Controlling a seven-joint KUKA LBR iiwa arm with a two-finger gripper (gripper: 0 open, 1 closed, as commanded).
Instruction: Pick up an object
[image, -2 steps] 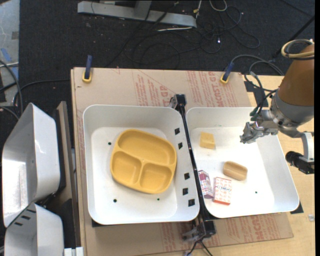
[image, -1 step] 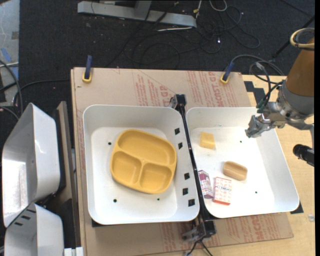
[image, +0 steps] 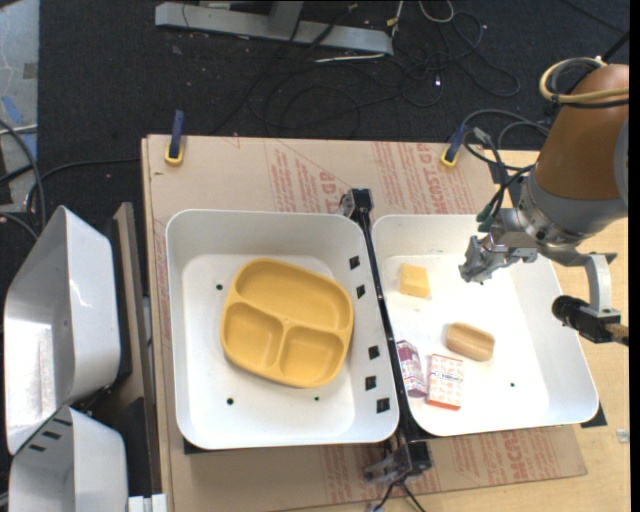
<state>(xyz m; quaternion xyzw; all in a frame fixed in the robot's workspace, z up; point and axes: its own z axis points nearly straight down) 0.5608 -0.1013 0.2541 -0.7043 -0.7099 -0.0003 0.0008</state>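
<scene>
In the right bin (image: 545, 395) lie a pale yellow block (image: 415, 281), a tan bread-like piece (image: 470, 342), a small red-and-white packet (image: 446, 381) and a purple-printed wrapper (image: 408, 366). My gripper (image: 483, 262) hangs over the upper middle of this bin, to the right of the yellow block and above the tan piece. Nothing shows between its tips, and their spread is too small and dark to read. A yellow divided plate (image: 287, 322) rests in the left bin (image: 200, 400).
The bins stand on a cardboard sheet (image: 300, 170) held by clamps at the back. Grey tubs (image: 55, 320) sit off the bench on the left. Cables cross the dark floor behind. A black fitting (image: 585, 315) juts from the arm at the right bin's edge.
</scene>
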